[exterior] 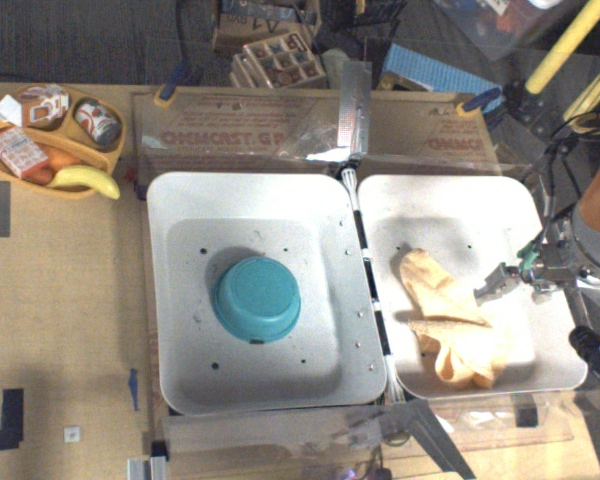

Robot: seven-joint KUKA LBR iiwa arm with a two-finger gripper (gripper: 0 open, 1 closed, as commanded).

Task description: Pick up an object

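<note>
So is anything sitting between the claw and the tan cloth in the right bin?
Nothing visible. The claw hangs over the right bin, just right of the tan cloth, with bare bin floor between them. The teal bowl lies apart in the left bin.

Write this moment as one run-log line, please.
gripper: over right bin, beside tan cloth | holding nothing | teal bowl: left bin

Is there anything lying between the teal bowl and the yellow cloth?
In the camera view, the teal bowl and the yellow cloth are separated only by white bin floor and the two bins' adjoining rims.
</note>
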